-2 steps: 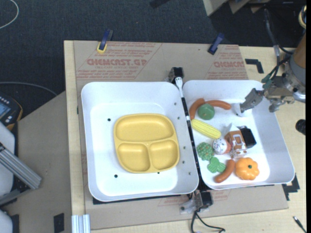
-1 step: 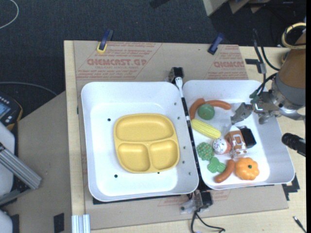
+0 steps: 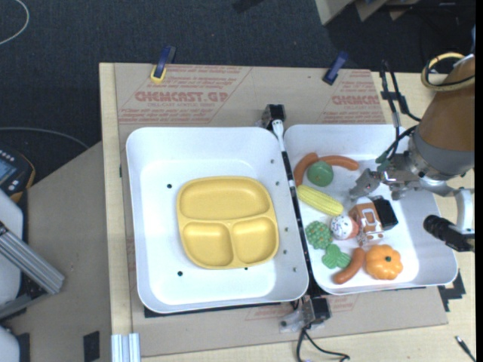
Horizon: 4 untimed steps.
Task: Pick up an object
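Observation:
The right bin (image 3: 430,266) holds several toy foods: a curved orange sausage (image 3: 336,161), a green ball (image 3: 321,174), a yellow corn cob (image 3: 319,200), a white ball (image 3: 342,226), green broccoli (image 3: 318,234), an orange pumpkin (image 3: 383,262) and a second sausage (image 3: 348,267). An orange-and-white toy (image 3: 367,222) lies beside a black block (image 3: 385,213). My gripper (image 3: 379,188) hangs over the right bin's middle, just above the black block and the orange-and-white toy. Its fingers are spread open with nothing between them.
The left bin (image 3: 151,172) holds a yellow divided plate (image 3: 226,221). A ridge (image 3: 290,194) separates the two bins. The grey arm with its orange band (image 3: 449,119) comes in from the right over the right bin's far corner. Clamps stand at the bench's back edge.

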Tool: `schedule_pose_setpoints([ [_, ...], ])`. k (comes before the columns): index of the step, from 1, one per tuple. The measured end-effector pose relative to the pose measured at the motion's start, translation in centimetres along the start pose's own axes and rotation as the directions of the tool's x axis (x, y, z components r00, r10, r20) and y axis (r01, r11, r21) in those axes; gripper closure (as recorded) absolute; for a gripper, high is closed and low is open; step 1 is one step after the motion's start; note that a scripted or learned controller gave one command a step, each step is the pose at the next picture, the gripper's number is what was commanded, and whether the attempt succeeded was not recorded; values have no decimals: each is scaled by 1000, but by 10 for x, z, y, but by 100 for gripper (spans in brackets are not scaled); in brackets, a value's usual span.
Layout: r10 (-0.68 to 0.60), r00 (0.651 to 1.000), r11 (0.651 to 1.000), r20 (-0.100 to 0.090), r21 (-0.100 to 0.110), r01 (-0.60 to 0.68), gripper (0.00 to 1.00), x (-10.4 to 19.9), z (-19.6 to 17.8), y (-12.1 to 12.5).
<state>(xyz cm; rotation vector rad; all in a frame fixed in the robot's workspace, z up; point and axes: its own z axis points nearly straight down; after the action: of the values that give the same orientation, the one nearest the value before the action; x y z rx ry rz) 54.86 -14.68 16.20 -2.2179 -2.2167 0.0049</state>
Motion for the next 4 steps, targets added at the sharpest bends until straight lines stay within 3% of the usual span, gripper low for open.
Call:
schedule_pose_setpoints([
  [1,-1,1000,1000,5,-9,1,0,6,57,-2],
  [2,4,1000,1000,11,-20,-4,0,0,67,3],
  [3,1,1000,999,14,-36,0,100,2,54,7],
  [4,-2,1000,1000,4,-11,2,100,9,0,0],
])
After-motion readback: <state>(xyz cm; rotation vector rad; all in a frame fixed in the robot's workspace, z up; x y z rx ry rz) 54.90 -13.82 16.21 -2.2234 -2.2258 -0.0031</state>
